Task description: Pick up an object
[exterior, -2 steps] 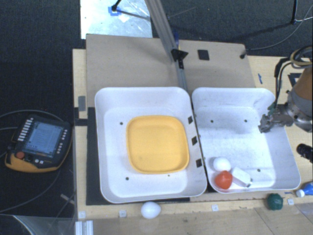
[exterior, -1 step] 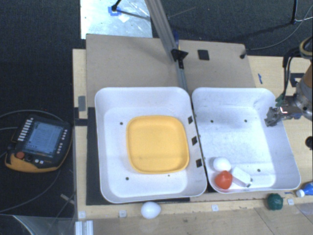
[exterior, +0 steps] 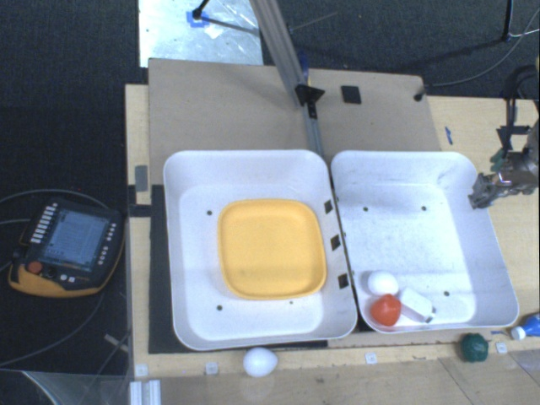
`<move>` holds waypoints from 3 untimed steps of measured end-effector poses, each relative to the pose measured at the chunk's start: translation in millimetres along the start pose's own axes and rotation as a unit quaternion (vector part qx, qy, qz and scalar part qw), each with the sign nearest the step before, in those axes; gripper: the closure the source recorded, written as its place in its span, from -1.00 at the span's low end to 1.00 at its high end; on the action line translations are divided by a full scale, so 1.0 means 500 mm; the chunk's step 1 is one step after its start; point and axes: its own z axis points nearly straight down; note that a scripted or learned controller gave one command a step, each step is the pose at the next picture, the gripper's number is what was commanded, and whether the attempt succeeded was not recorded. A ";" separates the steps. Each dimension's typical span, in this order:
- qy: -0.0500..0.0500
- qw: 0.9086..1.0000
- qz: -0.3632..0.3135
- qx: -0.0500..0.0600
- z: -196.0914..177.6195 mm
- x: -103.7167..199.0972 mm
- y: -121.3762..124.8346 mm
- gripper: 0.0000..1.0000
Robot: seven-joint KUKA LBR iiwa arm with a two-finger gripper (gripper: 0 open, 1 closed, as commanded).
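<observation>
Hand [exterior: 488, 191] at right bin's [exterior: 439, 226] 3 o'clock rim, state unclear; red ball [exterior: 386, 310], white ball [exterior: 382, 283], white block [exterior: 416, 304] crowd 6 o'clock corner, risking a slipped grasp.

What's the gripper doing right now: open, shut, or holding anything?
Gripper: at the right bin's far right rim, too small and blurred to tell open or shut; nothing visible between it.

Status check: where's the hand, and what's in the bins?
Hand at right bin's far-right rim, holding nothing visible. Red ball, white ball, white block in its near corner. Yellow plate in left bin.
</observation>
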 end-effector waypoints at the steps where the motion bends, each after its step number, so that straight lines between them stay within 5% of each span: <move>1: 0.001 1.000 -0.001 0.001 -0.003 0.089 0.012 1.00; 3: 0.001 1.000 -0.001 0.001 0.009 0.291 0.085 1.00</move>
